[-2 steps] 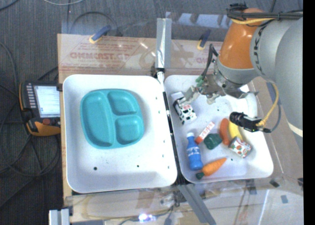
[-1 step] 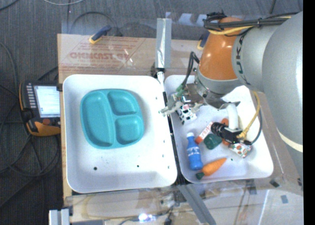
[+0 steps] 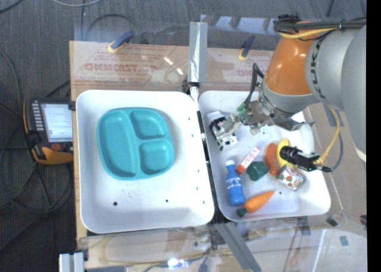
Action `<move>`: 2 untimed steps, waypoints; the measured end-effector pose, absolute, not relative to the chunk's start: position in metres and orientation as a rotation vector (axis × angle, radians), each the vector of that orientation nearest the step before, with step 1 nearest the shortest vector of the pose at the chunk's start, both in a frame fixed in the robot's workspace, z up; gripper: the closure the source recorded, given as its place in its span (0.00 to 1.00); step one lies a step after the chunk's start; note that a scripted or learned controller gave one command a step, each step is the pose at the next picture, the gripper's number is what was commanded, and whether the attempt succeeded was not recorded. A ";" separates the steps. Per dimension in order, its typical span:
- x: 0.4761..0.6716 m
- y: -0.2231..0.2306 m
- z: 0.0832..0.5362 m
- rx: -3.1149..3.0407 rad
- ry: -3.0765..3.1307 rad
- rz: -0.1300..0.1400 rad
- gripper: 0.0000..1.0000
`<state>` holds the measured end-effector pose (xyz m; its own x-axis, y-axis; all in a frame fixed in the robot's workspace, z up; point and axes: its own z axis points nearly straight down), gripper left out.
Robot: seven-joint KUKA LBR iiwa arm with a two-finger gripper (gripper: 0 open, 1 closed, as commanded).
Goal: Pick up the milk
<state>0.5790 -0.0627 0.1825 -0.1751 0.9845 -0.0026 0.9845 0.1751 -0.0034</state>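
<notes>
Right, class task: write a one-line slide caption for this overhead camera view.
Gripper poised by the milk carton in the right bin; teal tray sits left.

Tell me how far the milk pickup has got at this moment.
Done: the arm has reached into the right bin, and the gripper is low over the black-and-white milk carton. In hand: closing in on the carton; no grasp is visible. Left: gripping and lifting it; it lies on the bin floor. The teal tray is in the left bin.

Right bin (image 3: 321,202) crowded with 6 items; left bin (image 3: 89,205) open around teal tray (image 3: 137,143).
</notes>
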 end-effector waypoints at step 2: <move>0.598 -0.080 0.183 -1.992 -2.430 0.005 0.00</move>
